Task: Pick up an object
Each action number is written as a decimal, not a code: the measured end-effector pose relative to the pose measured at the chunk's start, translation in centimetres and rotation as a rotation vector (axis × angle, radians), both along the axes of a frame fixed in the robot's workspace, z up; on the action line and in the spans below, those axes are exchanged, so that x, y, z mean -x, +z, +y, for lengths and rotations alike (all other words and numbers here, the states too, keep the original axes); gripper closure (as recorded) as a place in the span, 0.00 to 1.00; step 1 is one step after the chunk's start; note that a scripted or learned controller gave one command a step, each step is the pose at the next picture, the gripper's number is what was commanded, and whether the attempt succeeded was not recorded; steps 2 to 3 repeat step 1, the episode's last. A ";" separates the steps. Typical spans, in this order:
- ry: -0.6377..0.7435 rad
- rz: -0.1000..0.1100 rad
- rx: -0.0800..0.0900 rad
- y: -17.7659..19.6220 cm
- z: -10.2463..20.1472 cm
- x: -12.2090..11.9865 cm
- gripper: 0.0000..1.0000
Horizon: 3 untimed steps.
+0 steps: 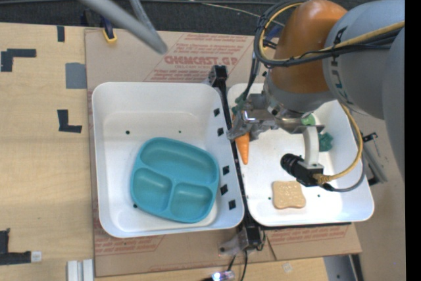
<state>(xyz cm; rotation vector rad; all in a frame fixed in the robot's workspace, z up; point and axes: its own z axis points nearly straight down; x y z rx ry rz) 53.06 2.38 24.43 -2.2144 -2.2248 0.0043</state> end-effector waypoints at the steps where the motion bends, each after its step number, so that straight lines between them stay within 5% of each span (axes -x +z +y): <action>1: 0.000 0.000 0.000 -1.6 4.5 1.0 1.00; 3: 0.000 0.000 0.000 -1.6 4.5 1.0 1.00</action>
